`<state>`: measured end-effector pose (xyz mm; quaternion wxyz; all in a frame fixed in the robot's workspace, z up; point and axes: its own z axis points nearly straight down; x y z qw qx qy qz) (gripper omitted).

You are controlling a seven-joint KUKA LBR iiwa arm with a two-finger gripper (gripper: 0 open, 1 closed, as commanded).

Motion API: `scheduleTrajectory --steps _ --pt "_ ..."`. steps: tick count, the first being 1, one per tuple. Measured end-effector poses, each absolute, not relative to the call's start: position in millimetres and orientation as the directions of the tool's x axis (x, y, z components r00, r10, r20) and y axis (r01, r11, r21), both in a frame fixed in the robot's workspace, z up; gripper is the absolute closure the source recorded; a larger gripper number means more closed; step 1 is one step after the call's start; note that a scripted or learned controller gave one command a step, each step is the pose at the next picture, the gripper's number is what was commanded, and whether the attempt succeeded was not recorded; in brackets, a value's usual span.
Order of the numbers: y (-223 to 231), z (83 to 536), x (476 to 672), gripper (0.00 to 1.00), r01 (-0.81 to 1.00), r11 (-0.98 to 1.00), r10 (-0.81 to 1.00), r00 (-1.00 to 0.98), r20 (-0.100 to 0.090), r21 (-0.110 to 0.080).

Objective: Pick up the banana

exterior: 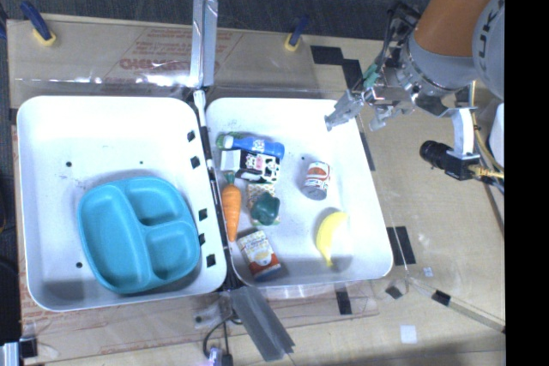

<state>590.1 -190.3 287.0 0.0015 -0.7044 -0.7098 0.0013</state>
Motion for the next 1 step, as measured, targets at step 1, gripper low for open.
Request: scheduleTrajectory --steps 1 --pt "-123.2 336.9 582.8 0.0 0.994 0.106 0.994 -0.106 0.0 -0.001"
